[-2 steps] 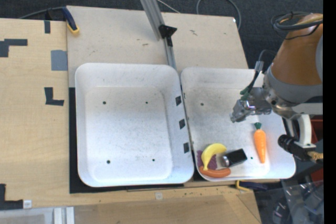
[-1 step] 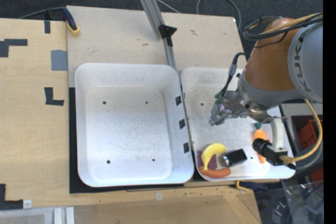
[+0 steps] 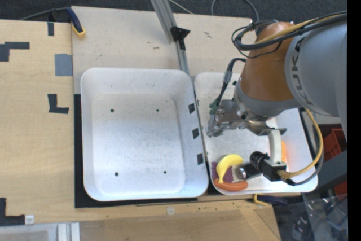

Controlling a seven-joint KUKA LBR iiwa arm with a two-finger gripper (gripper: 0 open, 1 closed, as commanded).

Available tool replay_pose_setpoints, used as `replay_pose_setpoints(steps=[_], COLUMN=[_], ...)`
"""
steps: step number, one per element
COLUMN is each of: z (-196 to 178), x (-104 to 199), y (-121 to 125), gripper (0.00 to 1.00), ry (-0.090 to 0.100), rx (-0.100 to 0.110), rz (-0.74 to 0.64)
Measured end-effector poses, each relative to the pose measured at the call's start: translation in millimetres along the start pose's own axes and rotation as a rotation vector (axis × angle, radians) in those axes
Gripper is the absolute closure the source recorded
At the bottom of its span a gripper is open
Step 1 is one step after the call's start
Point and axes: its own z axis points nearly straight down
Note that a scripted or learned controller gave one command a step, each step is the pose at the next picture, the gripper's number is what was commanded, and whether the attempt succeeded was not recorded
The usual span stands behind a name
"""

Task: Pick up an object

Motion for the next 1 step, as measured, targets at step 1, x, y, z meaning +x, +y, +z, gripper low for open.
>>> replay_pose_setpoints(steps=[1], z=[-6.1], x=[50.9], y=[-9.2], gripper=[1.0], ry=[0.001], rx=[-0.001], rz=[-0.002])
